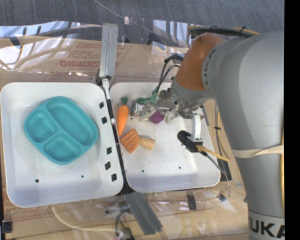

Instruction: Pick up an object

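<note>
A brown cardboard-covered surface (pixel 65 59) bears two shallow white plastic bins side by side: one (pixel 20 184) well left of the fingers (pixel 149 105), the other (pixel 165 176) beneath them.

The arm (pixel 250 99) is bulky and grey, with an orange wrist band (pixel 195 64), black cables and white "KUKA" lettering.

Orange carrot (pixel 122 119), waffle (pixel 130 141), cone (pixel 147 143), purple piece (pixel 156 117) in right bin (pixel 165 179)

Robot lab: taped cardboard bench (pixel 65 59), twin bins (pixel 10 149).
</note>
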`<control>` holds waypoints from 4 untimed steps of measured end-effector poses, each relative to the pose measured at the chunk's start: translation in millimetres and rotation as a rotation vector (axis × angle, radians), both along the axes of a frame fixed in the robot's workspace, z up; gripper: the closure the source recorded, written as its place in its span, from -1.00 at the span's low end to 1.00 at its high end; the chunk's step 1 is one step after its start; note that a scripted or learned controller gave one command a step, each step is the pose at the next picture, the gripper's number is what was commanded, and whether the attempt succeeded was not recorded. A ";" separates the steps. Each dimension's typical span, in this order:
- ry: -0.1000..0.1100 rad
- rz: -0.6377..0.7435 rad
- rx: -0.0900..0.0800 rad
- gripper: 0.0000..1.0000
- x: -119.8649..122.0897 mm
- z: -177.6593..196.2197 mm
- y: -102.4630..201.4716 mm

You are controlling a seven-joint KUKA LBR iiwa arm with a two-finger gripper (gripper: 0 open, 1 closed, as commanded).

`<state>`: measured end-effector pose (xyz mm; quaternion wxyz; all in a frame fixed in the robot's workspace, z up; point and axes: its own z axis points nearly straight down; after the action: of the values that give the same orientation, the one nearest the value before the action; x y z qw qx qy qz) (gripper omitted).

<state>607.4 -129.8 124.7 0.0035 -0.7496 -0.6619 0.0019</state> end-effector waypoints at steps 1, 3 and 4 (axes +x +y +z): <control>0.002 0.006 0.002 1.00 1.0 10.4 0.7; -0.005 -0.329 -0.002 1.00 -38.5 67.6 60.2; 0.002 -0.609 -0.005 1.00 -21.2 14.2 -36.2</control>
<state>586.2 -166.0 138.9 0.0027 -0.9136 -0.4067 0.0031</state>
